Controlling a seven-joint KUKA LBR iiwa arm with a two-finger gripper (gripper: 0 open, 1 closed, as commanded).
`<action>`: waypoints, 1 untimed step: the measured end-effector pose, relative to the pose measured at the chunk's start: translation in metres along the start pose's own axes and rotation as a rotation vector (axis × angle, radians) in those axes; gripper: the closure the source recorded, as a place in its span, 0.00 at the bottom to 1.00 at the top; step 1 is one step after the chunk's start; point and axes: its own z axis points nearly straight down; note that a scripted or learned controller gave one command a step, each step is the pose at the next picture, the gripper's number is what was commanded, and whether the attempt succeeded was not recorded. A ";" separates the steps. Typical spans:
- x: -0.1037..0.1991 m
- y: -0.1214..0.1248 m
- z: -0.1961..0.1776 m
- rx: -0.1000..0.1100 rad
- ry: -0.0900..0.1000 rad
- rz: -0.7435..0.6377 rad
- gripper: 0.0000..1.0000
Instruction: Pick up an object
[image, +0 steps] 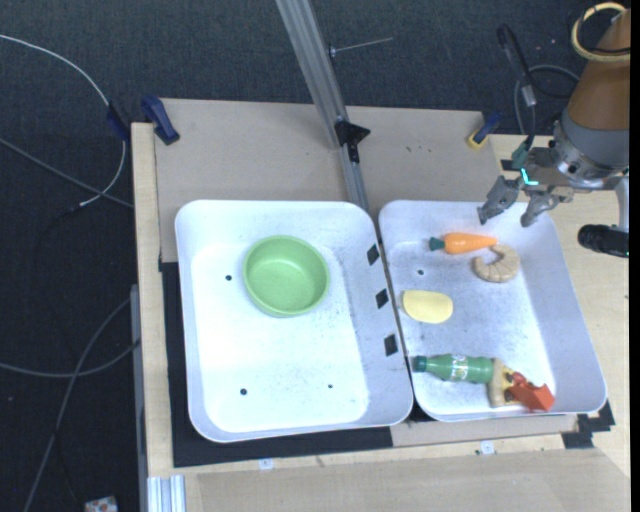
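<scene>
My gripper (517, 208) hangs over the far edge of the right bin (570, 310), its two fingers spread apart with nothing between them. Just below it lies an orange carrot (466, 242), and beside that a tan pretzel-shaped piece (497, 265). A yellow oval piece (427, 306) rests near the bin's middle. A green bottle (457, 368) lies along the near side, next to a red and tan toy (520, 390).
The left bin (210, 400) holds a green bowl (287, 275). A metal bar (320, 80) slants down from the top to the gap between the bins. Blue clamps (160, 120) sit at the board's far corners.
</scene>
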 end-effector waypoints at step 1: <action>0.000 0.002 -0.004 -0.008 -0.001 -0.001 0.00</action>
